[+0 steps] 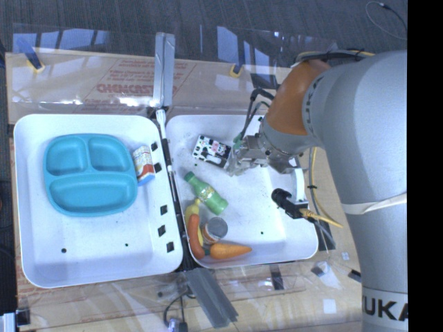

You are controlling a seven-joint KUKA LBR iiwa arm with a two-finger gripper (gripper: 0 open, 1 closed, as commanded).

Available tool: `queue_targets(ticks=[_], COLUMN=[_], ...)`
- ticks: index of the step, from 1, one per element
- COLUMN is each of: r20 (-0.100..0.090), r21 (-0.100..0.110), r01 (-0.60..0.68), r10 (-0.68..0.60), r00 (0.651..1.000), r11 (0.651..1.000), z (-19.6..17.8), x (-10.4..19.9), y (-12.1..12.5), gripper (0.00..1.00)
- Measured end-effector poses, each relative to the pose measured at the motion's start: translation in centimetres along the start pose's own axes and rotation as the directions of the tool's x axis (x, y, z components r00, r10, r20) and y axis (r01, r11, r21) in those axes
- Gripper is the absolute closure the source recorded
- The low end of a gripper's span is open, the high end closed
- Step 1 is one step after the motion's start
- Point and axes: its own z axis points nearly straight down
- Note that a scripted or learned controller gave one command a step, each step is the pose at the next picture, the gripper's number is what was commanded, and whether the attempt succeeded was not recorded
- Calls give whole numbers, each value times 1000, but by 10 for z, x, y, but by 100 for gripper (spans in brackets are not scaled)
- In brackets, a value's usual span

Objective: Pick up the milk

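Note:
The milk (210, 151) is a small black-and-white carton lying on its side at the back left of the right bin (277, 237). My gripper (237, 162) hangs low over the bin floor just right of the carton, at its right end. Whether it touches the carton is hard to judge from this angle. The grey arm with its orange band (294, 106) reaches in from the right and hides the bin's back right corner.
In the right bin's front left lie a green bottle (206, 194), a can (217, 228), a carrot (227, 251) and a banana (190, 216). The left bin (90, 247) holds a blue divided plate (90, 173) and a small white, red and blue container (143, 164) beside it.

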Motion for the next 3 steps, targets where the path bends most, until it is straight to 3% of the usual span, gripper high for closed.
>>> queue_targets(ticks=[1, 2, 3], r20=[0, 0, 13], r21=[1, 1, 26], r01=[5, 5, -135], r10=[-5, -5, 135], r00=[1000, 1000, 991], r11=[1000, 1000, 990], z=[-10, -10, 6], x=[1, 1, 53], y=[0, 0, 38], gripper=[100, 0, 0])
